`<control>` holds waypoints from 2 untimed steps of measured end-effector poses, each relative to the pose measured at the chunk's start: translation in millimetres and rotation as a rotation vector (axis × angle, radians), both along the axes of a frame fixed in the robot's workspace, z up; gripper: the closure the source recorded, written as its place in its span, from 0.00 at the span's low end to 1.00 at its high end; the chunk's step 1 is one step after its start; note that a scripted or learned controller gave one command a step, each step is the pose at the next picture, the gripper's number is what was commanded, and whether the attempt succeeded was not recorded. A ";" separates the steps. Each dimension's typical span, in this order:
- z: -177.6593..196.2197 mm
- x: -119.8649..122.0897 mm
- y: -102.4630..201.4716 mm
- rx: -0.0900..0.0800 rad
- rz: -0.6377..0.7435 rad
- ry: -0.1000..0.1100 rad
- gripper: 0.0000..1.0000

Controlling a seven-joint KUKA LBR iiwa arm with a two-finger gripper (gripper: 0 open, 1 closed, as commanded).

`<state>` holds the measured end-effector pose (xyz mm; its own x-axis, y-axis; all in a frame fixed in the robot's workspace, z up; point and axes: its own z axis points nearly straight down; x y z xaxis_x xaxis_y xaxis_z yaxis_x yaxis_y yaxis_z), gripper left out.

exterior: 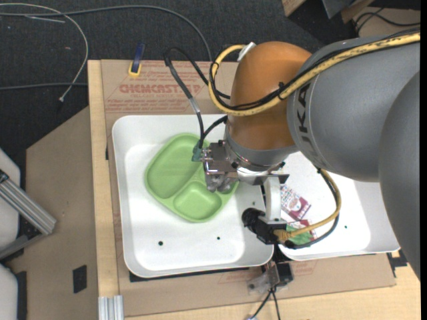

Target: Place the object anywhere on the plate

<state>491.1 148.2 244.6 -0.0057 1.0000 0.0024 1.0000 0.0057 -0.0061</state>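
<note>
- I see the light green plastic plate with sections (179, 177) in the left white bin (133, 199).
- A small colourful packet (294, 204) lies in the right white bin (373, 229).
- The big grey arm (320, 105) hangs over the plate's right edge.

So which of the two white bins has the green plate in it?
The left bin: the green divided plate lies in it. The right bin holds a small colourful packet instead.
</note>
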 end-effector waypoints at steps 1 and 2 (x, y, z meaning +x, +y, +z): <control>-14.6 -0.9 22.5 -0.002 -0.003 0.000 1.00; -13.6 -0.4 21.3 -0.002 -0.006 -0.002 0.00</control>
